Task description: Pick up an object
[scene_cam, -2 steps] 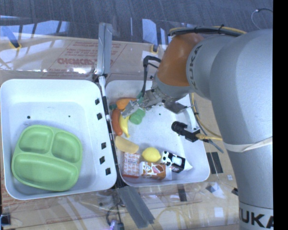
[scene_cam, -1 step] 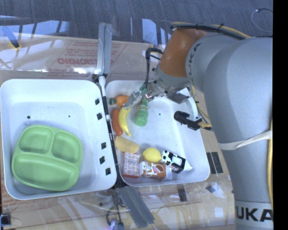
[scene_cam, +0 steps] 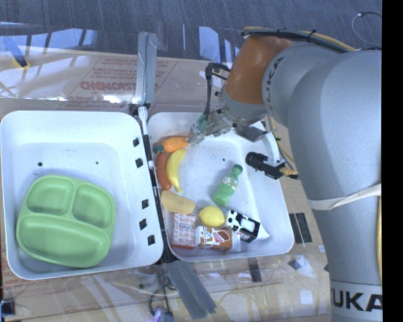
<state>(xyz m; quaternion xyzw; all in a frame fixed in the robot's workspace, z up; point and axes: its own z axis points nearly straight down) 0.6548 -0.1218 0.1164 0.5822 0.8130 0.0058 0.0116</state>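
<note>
- Grey arm with an orange band reaches from the right; its gripper [scene_cam: 200,131] hangs over the far left corner of the right bin [scene_cam: 277,210], and whether it is parted or closed cannot be told.
- Just below the gripper lie an orange piece [scene_cam: 174,143] and a yellow banana [scene_cam: 175,168].
- Further toward the near side sit a green bottle [scene_cam: 227,186], a lemon [scene_cam: 212,216], a snack packet [scene_cam: 200,236] and a black-and-white item [scene_cam: 242,225].
- Well to the gripper's left, the left bin [scene_cam: 67,136] holds a green divided tray [scene_cam: 66,220].

Divided tray [scene_cam: 65,221] in left bin [scene_cam: 27,129], bottle [scene_cam: 227,186] in right bin [scene_cam: 277,237]
</note>
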